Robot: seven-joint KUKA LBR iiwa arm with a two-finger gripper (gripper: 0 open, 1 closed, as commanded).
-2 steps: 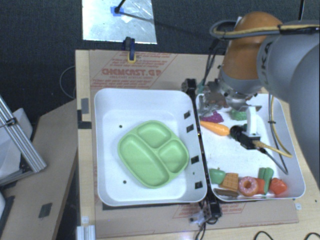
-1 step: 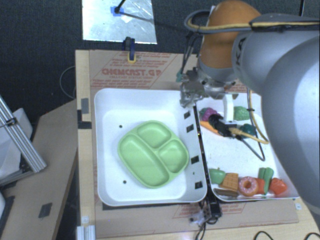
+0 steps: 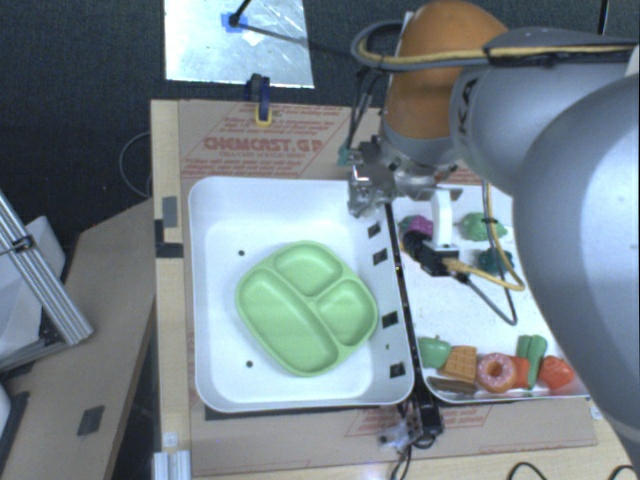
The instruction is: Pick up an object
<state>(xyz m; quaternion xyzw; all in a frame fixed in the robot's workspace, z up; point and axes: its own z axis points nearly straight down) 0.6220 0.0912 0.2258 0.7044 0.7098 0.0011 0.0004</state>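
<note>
Green divided plate lies in left bin, long axis diagonal

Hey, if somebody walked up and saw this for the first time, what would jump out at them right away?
Probably the big grey arm with its orange band, reaching in from the right and covering much of the right bin. Next, the pale green divided plate lying alone in the left bin. Then the bright toy food along the right bin's near edge, including a pink-iced donut and a waffle piece.
</note>
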